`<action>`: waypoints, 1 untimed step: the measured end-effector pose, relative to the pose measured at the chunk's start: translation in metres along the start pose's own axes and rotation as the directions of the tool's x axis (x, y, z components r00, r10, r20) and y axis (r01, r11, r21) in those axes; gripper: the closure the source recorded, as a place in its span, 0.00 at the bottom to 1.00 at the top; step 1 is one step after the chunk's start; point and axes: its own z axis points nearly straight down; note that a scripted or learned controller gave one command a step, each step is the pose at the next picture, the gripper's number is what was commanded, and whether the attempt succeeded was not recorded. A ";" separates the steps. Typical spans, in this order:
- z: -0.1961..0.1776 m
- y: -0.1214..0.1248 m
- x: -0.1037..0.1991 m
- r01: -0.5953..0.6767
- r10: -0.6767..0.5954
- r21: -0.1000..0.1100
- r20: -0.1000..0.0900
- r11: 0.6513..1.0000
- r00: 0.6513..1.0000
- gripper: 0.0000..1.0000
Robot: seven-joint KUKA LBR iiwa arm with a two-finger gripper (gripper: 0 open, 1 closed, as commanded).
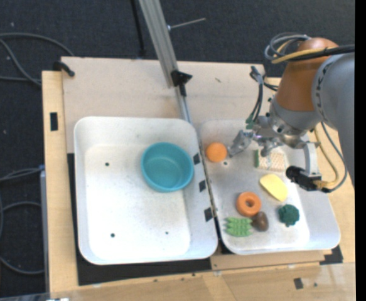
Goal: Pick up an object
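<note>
The arm is reaching in over the right bin, its gripper hanging beside a small orange ball near the bin's left wall. The ball is round, plain and bright, lying loose. A yellow block, an orange ring and a green leafy piece are sitting nearby.

Blue bowl in left bin
</note>
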 end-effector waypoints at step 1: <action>0.055 0.005 0.006 0.002 -0.002 0.001 0.000 1.000 1.000 0.00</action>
